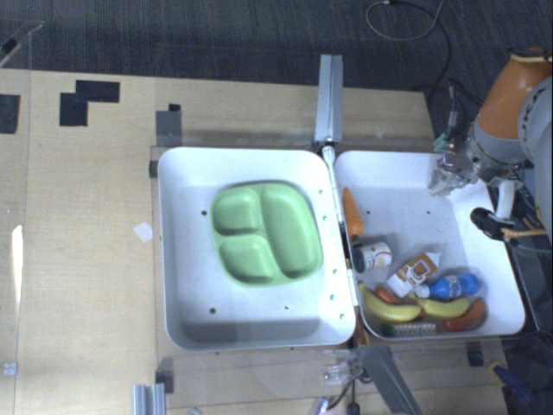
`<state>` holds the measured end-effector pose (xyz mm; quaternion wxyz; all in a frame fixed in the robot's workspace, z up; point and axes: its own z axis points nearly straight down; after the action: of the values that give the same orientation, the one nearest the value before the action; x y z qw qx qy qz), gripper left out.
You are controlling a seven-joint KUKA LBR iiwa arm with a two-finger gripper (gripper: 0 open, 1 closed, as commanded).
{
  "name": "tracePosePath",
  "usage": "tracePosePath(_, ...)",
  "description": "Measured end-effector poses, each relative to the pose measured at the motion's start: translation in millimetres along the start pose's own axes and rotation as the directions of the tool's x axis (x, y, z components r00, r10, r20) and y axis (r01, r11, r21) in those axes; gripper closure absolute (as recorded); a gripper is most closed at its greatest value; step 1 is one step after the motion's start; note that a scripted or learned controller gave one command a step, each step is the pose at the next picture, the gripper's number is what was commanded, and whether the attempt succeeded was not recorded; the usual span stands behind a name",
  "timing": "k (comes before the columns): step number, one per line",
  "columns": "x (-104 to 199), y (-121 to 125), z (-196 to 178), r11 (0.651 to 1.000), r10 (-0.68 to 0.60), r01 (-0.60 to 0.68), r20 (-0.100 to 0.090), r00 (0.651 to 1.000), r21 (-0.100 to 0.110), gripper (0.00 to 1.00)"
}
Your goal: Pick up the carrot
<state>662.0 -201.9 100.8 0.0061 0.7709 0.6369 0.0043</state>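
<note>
Meanwhile, the carrot (pixel 351 213) lies along the left wall of the right bin (pixel 406 173), just beside the divider between the two bins. The gripper (pixel 449 180) hangs over that bin's far right corner, well apart from the carrot, with bare white floor between them. A green divided tray (pixel 263 232) sits in the left bin (pixel 186 258).

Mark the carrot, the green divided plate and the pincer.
carrot (pixel 351 213): camera view, middle of its orange body.
green divided plate (pixel 265 233): camera view, central ridge between compartments.
pincer (pixel 447 181): camera view, at its fingertips.
</note>
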Motion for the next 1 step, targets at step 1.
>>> tracePosePath(1,7.9,7.9,12.9,0.998,0.062,-0.062,-0.001,0.998,0.006,1.00)
